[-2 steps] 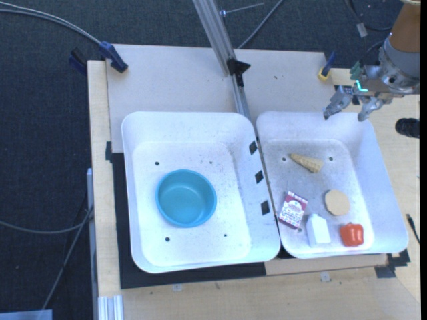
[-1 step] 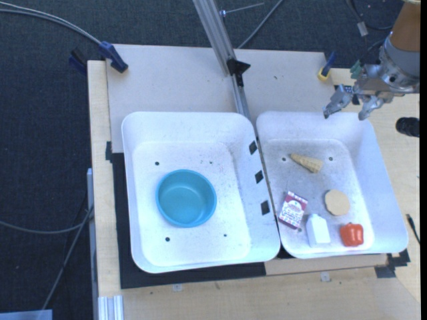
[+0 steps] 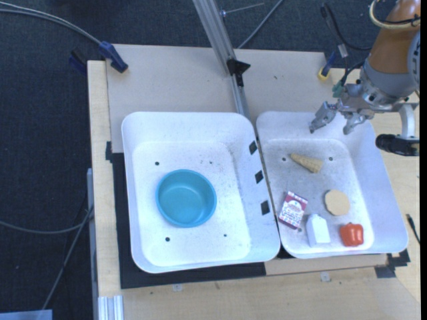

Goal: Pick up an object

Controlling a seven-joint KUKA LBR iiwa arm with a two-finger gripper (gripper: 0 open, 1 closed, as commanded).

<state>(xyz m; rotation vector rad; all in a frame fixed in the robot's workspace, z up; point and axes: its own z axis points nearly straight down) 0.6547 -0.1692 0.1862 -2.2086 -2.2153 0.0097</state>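
Arm (image 3: 393, 39) cut off at right edge, jaws apart.

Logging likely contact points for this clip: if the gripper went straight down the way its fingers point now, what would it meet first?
Most likely the bare floor of the right bin near its far edge. The gripper hangs open above that end, and the nearest object, the cone-shaped piece, lies nearer the camera, apparently off that line. Depth is uncertain.

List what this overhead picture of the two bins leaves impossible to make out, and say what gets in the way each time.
- Printing on the small red and white packet, camera view: too small to read.
- The arm, camera view: cut off by the right edge.
- The bench behind the slanted metal pole, camera view: hidden by it.
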